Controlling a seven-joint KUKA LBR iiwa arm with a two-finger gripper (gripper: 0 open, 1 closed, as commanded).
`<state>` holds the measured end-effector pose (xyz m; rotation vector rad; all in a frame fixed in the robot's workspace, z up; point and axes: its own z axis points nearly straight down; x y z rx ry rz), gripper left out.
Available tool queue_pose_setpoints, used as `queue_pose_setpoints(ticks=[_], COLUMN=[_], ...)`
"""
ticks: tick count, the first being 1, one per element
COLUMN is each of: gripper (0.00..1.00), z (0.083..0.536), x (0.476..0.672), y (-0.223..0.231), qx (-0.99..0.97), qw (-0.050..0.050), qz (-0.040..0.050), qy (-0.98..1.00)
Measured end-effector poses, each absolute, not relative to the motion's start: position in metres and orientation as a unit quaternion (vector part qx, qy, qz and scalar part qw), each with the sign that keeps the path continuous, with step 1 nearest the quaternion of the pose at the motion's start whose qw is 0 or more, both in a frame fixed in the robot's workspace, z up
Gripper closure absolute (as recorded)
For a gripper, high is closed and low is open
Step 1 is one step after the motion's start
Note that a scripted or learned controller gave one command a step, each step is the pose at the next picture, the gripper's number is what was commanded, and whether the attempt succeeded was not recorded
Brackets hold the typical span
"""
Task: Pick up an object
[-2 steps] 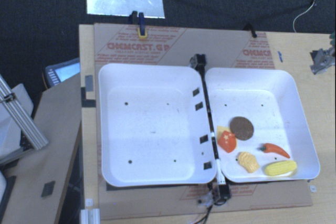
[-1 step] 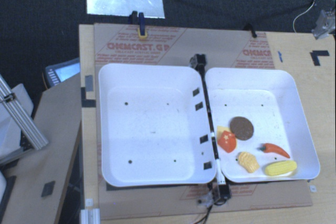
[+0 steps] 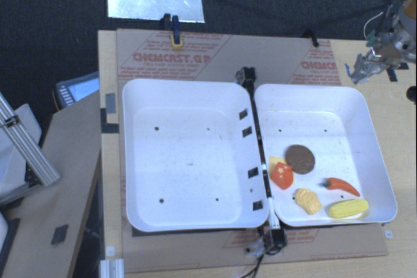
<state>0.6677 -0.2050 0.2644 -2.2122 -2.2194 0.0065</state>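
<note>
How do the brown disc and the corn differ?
The brown disc is round, flat and dark; the corn is long, rounded and pale yellow. The disc lies toward the middle of the right bin, touching the red-and-yellow piece; the corn lies by the bin's near right corner, below the chili. Both are small toy foods in that bin.

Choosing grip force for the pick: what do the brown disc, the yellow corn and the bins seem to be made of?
Brown disc: looks like matte moulded plastic or rubber, a toy food; flat, no glare.
Yellow corn: probably smooth plastic; uniform colour, slight sheen.
Bins, such as the right bin: apparently thin, glossy formed white plastic; rounded corners and soft rims.
The blur leaves hardness open.
</note>
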Motion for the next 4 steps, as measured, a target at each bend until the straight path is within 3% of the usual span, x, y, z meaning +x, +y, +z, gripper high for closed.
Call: queue_pose_setpoints(ticks=[1, 2, 3, 4], gripper=[1.0, 1.0, 1.0, 1.0], z=[0.401, 0.289, 0.401, 0.48], x=[0.67, 0.668, 0.669, 0.669], y=[-0.207, -0.206, -0.207, -0.206], qx=[-0.705, -0.707, -0.705, -0.705], qw=[-0.008, 0.002, -0.007, -0.006], qz=[-0.0038, 0.0014, -0.0031, -0.0029], qy=[-0.709, -0.708, -0.709, -0.71])
